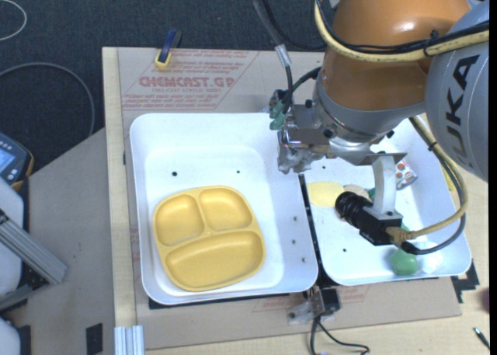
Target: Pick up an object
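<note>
The surface was a brown board with red printing. Two white bins lay directly on it: the left bin and the right bin, touching.

A small green object lies near the right bin's front edge, a yellow one by its left wall.
</note>
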You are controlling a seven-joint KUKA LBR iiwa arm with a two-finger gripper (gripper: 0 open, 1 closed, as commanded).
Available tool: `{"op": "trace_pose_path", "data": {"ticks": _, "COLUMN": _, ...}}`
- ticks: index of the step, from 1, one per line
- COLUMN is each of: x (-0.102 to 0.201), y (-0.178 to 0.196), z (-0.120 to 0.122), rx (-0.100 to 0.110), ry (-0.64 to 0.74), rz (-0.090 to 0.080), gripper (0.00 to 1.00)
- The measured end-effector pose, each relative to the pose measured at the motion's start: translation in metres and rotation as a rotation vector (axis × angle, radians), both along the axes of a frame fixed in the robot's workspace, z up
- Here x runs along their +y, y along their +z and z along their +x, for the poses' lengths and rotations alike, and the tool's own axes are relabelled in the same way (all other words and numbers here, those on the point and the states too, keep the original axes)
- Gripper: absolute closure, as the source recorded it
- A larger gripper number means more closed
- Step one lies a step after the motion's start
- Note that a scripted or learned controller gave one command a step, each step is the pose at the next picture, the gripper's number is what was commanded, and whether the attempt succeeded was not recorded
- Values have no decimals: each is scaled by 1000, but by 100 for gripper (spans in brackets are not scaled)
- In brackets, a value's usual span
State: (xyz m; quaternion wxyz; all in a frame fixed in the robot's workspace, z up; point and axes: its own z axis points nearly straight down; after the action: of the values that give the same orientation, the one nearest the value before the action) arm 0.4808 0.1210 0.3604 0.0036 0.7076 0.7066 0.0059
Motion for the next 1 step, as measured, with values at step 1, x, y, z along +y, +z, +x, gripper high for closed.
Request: {"op": "trace_pose_path", "data": {"ticks": 1, "x": 2, "y": 4, "z": -1, "rx": 11, "ry": 4, "rz": -4, "gripper": 100}}
